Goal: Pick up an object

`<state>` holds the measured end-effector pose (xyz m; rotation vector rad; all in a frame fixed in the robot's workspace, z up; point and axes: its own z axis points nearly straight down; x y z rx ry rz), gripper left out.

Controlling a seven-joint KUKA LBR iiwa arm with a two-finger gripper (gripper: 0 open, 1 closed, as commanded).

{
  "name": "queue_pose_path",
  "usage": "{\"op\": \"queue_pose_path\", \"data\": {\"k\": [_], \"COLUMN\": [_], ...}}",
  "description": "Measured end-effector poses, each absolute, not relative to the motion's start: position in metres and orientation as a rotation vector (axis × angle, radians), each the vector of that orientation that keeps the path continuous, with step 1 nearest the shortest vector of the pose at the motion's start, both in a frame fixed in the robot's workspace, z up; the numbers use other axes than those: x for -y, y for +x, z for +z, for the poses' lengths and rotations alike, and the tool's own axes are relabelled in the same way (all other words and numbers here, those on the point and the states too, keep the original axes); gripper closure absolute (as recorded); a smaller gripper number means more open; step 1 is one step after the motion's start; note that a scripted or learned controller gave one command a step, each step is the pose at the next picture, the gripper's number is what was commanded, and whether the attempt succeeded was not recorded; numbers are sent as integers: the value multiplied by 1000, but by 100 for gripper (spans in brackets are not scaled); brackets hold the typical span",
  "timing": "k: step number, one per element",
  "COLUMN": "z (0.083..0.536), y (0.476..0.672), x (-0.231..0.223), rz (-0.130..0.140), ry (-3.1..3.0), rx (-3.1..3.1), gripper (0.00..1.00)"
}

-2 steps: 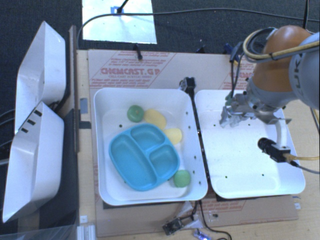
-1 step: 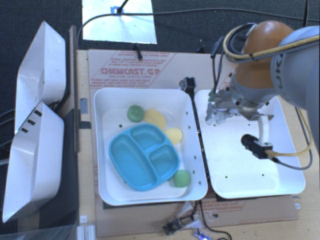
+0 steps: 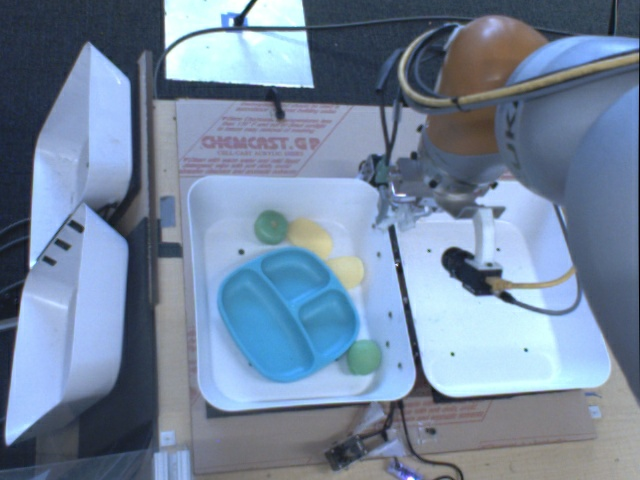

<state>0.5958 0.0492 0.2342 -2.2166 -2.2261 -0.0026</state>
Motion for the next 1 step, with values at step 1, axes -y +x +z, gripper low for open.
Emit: {"op": "queue_pose_path", "data": {"k": [1], "z": [240], "y": [611], "x": [-102], "rz": [-3], "ry": [-2217], "rx": [2227], "gripper": [100]}}
